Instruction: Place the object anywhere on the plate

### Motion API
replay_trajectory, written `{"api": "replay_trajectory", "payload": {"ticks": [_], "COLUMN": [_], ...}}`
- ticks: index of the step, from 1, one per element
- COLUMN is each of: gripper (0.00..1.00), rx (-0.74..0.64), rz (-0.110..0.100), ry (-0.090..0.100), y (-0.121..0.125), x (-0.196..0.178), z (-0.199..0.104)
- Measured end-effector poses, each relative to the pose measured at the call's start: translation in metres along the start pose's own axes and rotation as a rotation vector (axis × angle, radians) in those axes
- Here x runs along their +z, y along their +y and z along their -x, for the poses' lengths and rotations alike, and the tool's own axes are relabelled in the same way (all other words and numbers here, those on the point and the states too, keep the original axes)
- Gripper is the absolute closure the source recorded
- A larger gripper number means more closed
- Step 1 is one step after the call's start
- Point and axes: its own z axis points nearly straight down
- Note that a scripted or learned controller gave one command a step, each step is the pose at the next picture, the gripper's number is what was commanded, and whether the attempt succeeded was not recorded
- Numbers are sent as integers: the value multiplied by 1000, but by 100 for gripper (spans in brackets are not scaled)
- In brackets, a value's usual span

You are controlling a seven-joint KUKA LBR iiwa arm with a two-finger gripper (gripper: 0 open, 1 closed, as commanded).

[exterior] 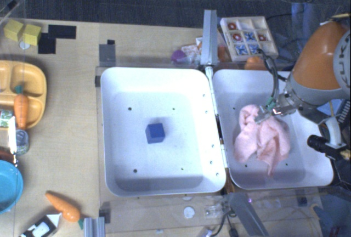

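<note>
table point(66, 93) of pale wood carries two white bins side by side. left bin point(118, 175) sits at the centre of the view, with a small blue cube point(156, 132) just left of its middle, lying free and well apart from the arm. right bin point(312, 173) lies at 3 o'clock and holds a crumpled pink cloth point(262, 140), spread from its middle toward 6 o'clock. arm point(323, 66), grey with an orange band, reaches in from 3 o'clock, bending down over the right bin. gripper point(274, 111) is at the cloth's upper edge, touching or just above it; how far it is open cannot be told, nor whether it has any cloth between its fingers. yellow tray point(34, 78) at 9 o'clock on the table has a carrot point(21, 109) lying on it. blue bowl point(8, 184) sits at 8 o'clock by the view's edge. another carrot point(64, 207) lies at 7 o'clock. game board point(248, 37) with red and blue marks rests at 1 o'clock behind the bins.
</note>
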Motion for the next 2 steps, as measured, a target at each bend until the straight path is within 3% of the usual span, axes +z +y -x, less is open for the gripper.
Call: {"api": "replay_trajectory", "payload": {"ticks": [1,2], "gripper": [100,100], "rx": [51,166], "rz": [3,-5], "ry": [1,4], "y": [11,-7], "x": [-110,-93], "z": [-80,-174]}}
